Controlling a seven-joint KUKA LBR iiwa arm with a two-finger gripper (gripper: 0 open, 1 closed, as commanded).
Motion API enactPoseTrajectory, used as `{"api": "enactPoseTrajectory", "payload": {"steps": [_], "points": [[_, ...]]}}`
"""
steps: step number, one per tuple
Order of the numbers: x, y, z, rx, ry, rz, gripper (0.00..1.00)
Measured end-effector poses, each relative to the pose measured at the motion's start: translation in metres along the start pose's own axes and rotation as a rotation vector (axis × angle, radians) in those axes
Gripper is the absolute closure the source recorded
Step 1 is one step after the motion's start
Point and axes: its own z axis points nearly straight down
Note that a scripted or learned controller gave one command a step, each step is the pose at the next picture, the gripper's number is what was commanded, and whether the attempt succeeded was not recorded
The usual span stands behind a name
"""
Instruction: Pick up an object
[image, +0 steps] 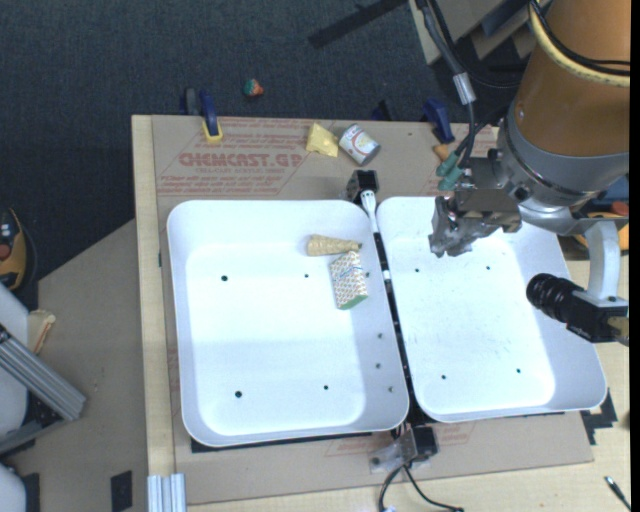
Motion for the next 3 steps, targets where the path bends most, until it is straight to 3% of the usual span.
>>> {"api": "enactPoseTrajectory", "payload": {"steps": [1, 2, 3], "points": [[0.067, 0.004, 0.151, 0.022, -0.002, -0.002, 1.00], [0.139, 0.003, 0.063, -0.004, 0.005, -0.005, 1.00], [0.143, -0.002, 0.127, 0.015, -0.003, 0.003, 1.00]]}}
